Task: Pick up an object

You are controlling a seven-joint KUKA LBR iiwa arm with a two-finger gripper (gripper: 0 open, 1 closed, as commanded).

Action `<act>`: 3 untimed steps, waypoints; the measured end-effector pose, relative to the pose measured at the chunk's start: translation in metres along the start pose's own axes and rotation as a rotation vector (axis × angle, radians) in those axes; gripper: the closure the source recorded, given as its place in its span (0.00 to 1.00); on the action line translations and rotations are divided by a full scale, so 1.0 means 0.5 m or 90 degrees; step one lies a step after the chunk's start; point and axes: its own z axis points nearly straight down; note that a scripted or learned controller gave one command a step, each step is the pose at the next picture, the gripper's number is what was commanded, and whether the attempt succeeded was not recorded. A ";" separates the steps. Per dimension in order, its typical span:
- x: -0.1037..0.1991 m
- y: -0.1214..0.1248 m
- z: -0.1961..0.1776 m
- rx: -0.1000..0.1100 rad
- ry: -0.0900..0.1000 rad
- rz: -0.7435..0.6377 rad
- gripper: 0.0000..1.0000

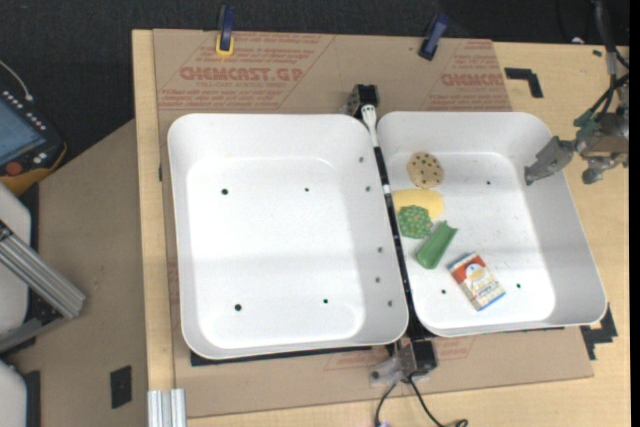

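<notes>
From my station: gripper [565, 158] sits at the right rim of the right bin [560, 310], fingers pointed inward over the wall, nothing between them. How far they are spread I cannot tell; the view is too small there.

All four candidates lie in the right bin, bunched toward the divider, which I judge leaves room to approach from the open right side. The left bin [190, 215] holds no objects.

Candidates:
- round speckled cookie [425, 168], flat, farthest back
- yellow piece [420, 203], touching the green leafy piece [413, 220]
- green wedge [436, 245], tilted, just beside the leafy one
- small red-and-white box [476, 281] (stands apart, likely the cleanest grasp)

Tabletop [150, 115] is clamped cardboard.
</notes>
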 end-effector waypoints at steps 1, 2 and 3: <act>0.000 0.001 -0.022 -0.002 -0.001 0.000 1.00; 0.138 0.076 -0.073 -0.004 -0.001 -0.005 1.00; 0.127 -0.129 0.021 0.007 0.002 0.003 1.00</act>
